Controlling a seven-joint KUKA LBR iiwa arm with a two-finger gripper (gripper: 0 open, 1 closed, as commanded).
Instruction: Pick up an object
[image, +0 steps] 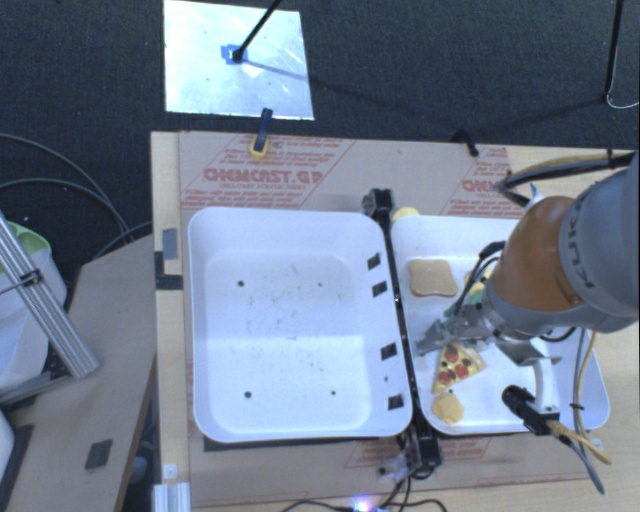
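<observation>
The arm (570, 260) comes in from the right and bends down over the right bin (600, 395); its grey body and the orange band cover most of that bin's far and middle part. The gripper (452, 335) is low over the bin floor, near the divide between the two bins; I see grey metal parts there, but I cannot tell how wide it stands, and nothing is seen held in it.

Just below the gripper, toward the near side, lies a pizza slice (458, 366), yellow with red dots; its upper end is at the gripper, so close that touching or apart I cannot tell. Further toward the near side from the gripper, just past the slice, lies a small yellow piece (449, 407) on the bin floor. On the far side of the gripper lies a toast (432, 278), flat, tan, apart from the gripper. Beyond the toast, at the far rim of the bin, a small pale yellow ball (405, 214) is seen beside the black clip between the bins.

To the left of the gripper, across the divide, is the left bin (290, 330), white with small dark marks on its floor. To the near right of the gripper, a black part with a yellow cable (575, 432) hangs over the bin's near right corner.
</observation>
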